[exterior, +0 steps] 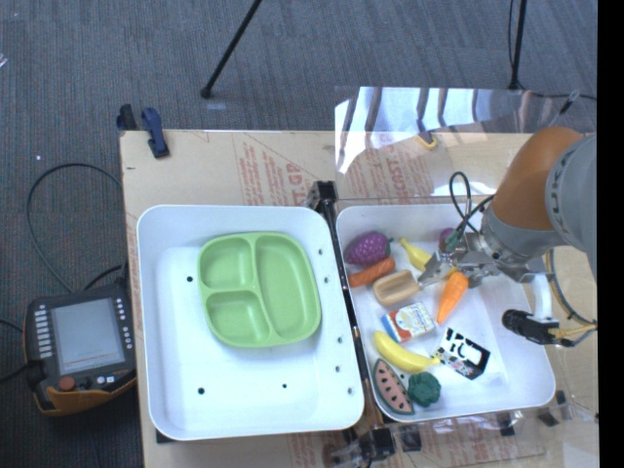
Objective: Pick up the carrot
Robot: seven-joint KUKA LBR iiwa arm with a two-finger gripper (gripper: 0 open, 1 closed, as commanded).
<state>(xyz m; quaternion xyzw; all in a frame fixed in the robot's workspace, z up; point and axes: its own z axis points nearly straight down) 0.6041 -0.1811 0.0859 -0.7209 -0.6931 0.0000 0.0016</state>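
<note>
The carrot (450, 296) is an orange cone in the right bin (526, 378), lying at a slant with its thick end up. My gripper (454, 271) sits directly over that thick end, and a metal finger (430, 274) shows on either side of it. The fingers look shut on the carrot's top. The grey arm with its orange band (539, 178) reaches in from the right. I cannot tell whether the carrot's tip rests on the bin floor or hangs just above it.
Around the carrot lie a tan bread piece (395, 287), a milk carton (411, 320), a banana (405, 354), a black-and-white item (462, 352), purple grapes (367, 249) and an orange stick (371, 273). The left bin (166, 359) bears a green divided plate (259, 288).
</note>
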